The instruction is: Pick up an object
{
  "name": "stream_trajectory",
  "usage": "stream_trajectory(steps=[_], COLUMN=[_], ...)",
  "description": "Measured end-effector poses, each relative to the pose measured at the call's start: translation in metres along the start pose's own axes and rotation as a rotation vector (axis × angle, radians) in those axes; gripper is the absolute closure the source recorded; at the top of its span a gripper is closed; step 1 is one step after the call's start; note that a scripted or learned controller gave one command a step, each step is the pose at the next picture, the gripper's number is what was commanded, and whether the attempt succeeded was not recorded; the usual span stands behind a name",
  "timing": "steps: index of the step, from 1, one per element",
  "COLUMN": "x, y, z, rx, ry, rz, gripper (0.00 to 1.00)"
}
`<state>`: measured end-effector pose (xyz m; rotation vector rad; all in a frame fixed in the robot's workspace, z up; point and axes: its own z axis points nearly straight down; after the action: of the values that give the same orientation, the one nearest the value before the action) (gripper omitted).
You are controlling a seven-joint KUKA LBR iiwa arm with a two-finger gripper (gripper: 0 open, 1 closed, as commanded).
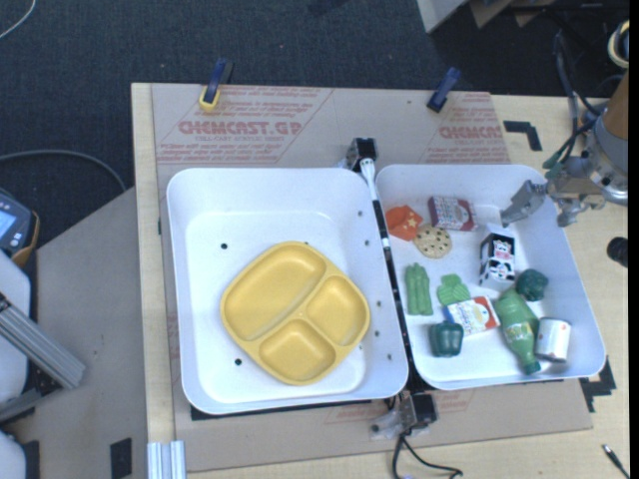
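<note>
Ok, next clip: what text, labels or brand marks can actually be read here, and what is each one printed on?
"CHEMCAST GP" in red, on the brown protective sheet behind the left bin.
The same red print repeats on the sheet behind the right bin, cut short and too blurred to read in full.
Small carton, red packet and cow-pattern box in the right bin: printing too small to read.
</note>
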<state>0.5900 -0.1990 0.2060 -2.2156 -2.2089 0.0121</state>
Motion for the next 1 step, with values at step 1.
stream_trajectory(steps=[1], x=[0.0004], y=[0.0031], z=[-0.0081], rx=[-0.014], ry=[-0.003], rz=[-0.003], gripper=[0.0])
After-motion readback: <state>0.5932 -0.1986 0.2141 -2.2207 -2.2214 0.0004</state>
